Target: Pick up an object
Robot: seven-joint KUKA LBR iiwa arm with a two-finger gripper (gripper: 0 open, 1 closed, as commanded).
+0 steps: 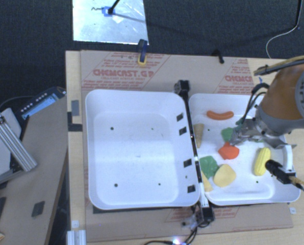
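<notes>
End effector (pixel 237 138), grip state unclear, apparently touches the red toy (pixel 228 151) below it.

A dark blue-grey carpeted floor (pixel 29 29) surrounds the tan bench (pixel 74 157). A shiny square metal sheet (pixel 110 14) lies beyond the bench's far edge, a silver aluminium rail (pixel 9 139) at left.

You see even, moderately bright overhead light. The two white bins (pixel 136 152) wash out toward pale blue-white, with soft shadow along their inner walls. A reflective metal sheet (pixel 110 13) beyond the bench's far edge glares in patches. The dark floor stays underexposed. You find the whole frame slightly soft and grainy; the small items' edges in the right bin (pixel 244 185) blur.
</notes>
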